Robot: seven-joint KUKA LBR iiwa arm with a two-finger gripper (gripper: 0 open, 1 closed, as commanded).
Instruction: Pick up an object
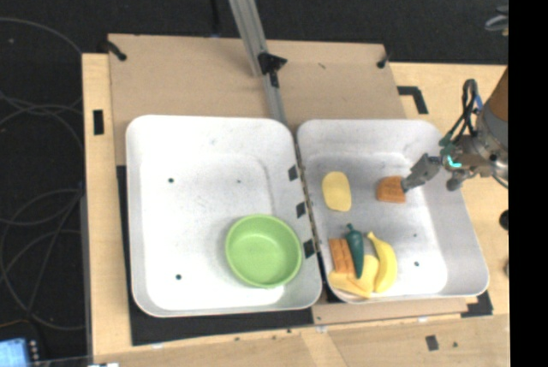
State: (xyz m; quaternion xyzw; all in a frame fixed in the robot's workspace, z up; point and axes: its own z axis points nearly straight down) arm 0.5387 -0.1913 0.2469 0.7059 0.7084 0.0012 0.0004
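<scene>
In the right bin (428, 271) lie a yellow oval piece (336, 191), a small orange block (391, 190), and at the front a cluster of a yellow banana (384, 263), a green pepper (355, 246) and an orange ridged piece (341, 254). The left bin (171, 160) holds a green bowl (263, 250). My gripper (419, 174) reaches in from the right, low over the right bin, its tip just right of the orange block.
A slanted metal pole (244, 14) rises from the back of the bench between the bins. Cables hang by the arm's wrist (471, 113) at the right edge. Brown bench board (214, 74) surrounds both bins.
</scene>
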